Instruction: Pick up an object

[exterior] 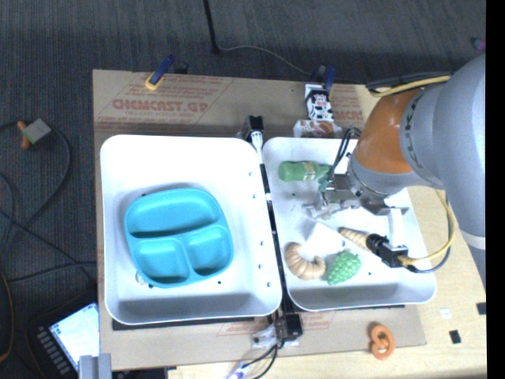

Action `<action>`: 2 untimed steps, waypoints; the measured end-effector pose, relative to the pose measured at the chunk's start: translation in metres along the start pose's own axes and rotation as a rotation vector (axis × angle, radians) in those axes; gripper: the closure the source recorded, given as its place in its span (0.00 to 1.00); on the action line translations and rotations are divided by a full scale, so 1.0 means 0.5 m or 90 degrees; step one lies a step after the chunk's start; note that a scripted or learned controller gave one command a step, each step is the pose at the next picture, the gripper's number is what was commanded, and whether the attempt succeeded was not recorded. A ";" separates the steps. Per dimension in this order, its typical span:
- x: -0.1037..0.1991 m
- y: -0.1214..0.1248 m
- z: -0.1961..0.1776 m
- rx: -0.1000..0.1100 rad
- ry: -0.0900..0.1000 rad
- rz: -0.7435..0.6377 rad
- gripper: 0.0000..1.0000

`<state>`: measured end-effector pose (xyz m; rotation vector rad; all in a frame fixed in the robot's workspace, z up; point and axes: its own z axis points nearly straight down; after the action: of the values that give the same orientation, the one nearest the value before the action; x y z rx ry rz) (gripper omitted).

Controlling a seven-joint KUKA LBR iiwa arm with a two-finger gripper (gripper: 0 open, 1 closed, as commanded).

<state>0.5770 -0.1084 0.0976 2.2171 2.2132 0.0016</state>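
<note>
My gripper (326, 201) is low inside the right bin (410, 290), near its middle, under the grey arm with the orange band. A pale green bottle (301, 170) lies on its side just up and left of the gripper. A tan cone-shaped toy (355, 237) lies just below and right of it. Near the bin's front edge lie a beige croissant (304, 263) and a green bunch of grapes (344, 267), side by side. I see nothing held in the gripper.
The left bin (118, 290) holds a blue divided tray (178, 235). A black divider (271, 212) runs between the bins. An orange ring (382, 339) lies on the bench in front of the right bin.
</note>
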 end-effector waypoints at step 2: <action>0.000 0.000 -0.019 0.001 0.000 0.000 1.00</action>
<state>0.5767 -0.1082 0.1068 2.2184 2.2138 0.0004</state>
